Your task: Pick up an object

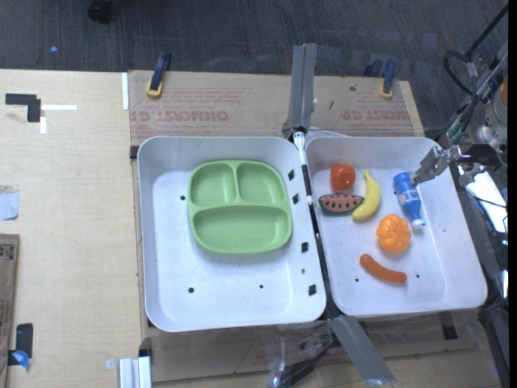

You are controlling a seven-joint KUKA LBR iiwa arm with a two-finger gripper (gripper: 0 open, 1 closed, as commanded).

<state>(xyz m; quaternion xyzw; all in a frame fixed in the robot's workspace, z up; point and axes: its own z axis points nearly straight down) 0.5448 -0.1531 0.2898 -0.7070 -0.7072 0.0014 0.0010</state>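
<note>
Blue bottle point(408, 199) is lying in the right bin point(452, 293), just beneath the gripper point(426, 170). Whether the gripper is grasping anything, I cannot tell. Orange pumpkin point(393, 234) is sitting below-left of it.

Pretty even overhead light, white bins point(161, 241) bright (almost washed out), soft short shadows, slight blur around the gripper point(428, 168), dark floor behind it.

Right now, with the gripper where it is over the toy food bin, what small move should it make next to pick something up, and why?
Probably a short descent onto the blue bottle. The gripper sits at the bottle's upper end by the right bin's far edge, closer to it than to the banana or orange pumpkin.
</note>
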